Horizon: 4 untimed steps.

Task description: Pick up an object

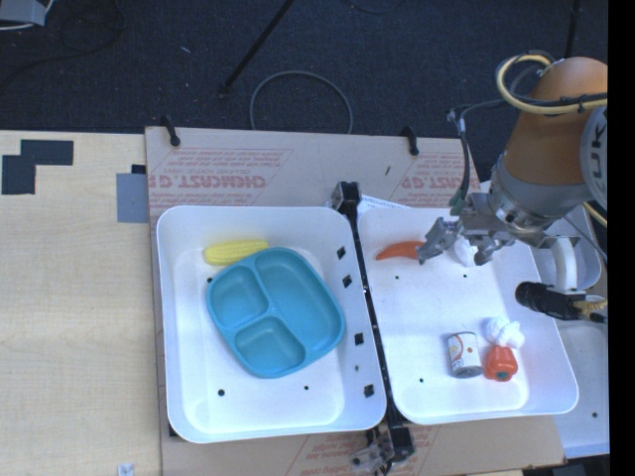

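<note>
Nothing is picked yet. My pincer (pixel 458 243) hangs spread wide and empty over the right bin (pixel 556 405), the orange carrot (pixel 400 251) lying just at its nine o'clock; descending, closing and lifting remain, I judge.

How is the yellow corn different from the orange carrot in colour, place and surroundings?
The corn is yellow; the carrot is orange. The corn lies in the left bin, against the blue plate; the carrot lies in the right bin, just left of the gripper. Both are long, lie flat and sit near their bins' far edge.
</note>
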Available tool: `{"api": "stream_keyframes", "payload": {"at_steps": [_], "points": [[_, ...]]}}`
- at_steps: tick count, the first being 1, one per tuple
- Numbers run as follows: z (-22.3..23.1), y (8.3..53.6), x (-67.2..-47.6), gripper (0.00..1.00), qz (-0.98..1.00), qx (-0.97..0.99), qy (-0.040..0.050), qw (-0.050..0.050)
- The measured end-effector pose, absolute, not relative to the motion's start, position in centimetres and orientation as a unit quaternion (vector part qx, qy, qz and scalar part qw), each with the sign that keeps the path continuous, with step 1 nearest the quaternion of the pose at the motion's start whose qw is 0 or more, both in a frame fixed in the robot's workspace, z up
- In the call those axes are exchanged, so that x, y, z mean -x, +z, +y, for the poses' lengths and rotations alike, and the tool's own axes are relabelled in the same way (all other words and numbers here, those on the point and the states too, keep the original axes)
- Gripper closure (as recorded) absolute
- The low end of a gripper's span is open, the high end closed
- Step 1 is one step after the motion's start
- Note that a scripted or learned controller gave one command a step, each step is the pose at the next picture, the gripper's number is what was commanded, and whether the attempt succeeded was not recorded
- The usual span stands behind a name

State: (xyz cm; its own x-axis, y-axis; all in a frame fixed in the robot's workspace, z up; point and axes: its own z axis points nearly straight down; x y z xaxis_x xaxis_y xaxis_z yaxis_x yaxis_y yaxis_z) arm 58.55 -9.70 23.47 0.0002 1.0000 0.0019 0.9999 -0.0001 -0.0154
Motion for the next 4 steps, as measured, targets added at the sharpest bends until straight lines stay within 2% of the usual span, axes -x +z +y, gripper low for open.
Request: {"api": "stream_keyframes", "payload": {"at_steps": [1,4], "points": [[-9.7,24.1,-58.8,0.00,-0.708,0.707,0.0010,0.001],[-8.0,10.5,-58.2,0.00,-0.706,0.708,0.0022,0.003]]}}
